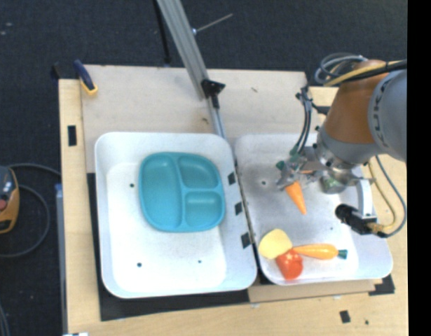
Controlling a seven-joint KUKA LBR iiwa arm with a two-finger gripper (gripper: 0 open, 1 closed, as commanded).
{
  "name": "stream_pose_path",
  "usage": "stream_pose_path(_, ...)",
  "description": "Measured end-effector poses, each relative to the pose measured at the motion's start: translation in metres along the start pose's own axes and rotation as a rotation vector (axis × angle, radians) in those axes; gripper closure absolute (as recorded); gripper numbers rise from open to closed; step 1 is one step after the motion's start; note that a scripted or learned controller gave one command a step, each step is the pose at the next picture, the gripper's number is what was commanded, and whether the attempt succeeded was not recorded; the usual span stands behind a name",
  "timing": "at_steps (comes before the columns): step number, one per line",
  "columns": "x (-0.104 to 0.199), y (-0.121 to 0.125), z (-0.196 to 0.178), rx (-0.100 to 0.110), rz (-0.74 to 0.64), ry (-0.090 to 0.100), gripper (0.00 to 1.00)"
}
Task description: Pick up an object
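My gripper (292,180) hangs over the middle of the right bin (264,161), pointing down. A small orange carrot-shaped cone (297,197) juts out from below it, and its wide end sits between the fingers, which are shut on it. The cone's tip points toward the bin's front. Along the front edge of the same bin lie a yellow rounded piece (274,243), a red toy vegetable (290,265) and a longer orange carrot (316,251) with a teal end.
The left bin (117,264) holds a teal divided plate (181,191). A grey metal rail (183,37) slants down from the top to the gap between the bins. The arm's grey and orange body (359,117) covers the right bin's back right.
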State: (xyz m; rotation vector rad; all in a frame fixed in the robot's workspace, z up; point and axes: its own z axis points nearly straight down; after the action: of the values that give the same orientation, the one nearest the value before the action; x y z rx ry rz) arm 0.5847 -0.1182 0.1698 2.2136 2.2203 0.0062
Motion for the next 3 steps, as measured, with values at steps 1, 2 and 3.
stream_pose_path(1, -0.005, 0.006, -0.045, 0.001, 0.0, 0.0, 1.0)
stream_pose_path(2, -0.006, 0.008, -0.085, 0.001, 0.0, 0.0, 1.0)
stream_pose_path(3, 0.044, -0.006, -0.073, 0.006, -0.003, 0.002, 1.0)
